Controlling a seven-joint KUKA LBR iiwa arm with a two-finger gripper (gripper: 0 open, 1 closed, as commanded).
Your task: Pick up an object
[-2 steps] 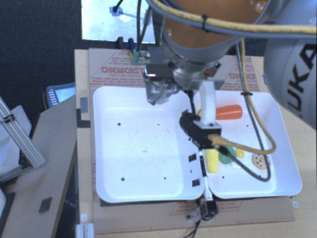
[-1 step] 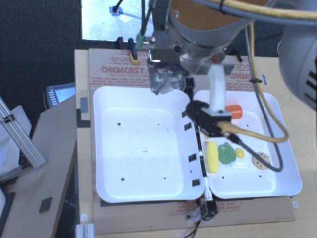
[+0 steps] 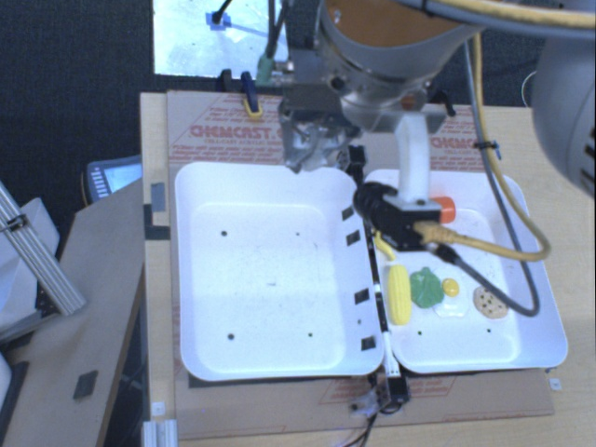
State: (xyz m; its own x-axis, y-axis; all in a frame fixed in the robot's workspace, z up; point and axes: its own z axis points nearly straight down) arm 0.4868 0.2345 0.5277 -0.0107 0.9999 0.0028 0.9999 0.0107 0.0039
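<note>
Hovering at the left bin's (image 3: 200, 277) far edge, the gripper (image 3: 312, 147) has unreadable jaws; recommend shifting to the right bin's corn (image 3: 399, 293), descending squarely.

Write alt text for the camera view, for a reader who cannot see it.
A grey arm reaches over two white bins, its gripper above the far rim of the left bin. The right bin holds a yellow corn cob, a green piece, a cookie and an orange item.
</note>
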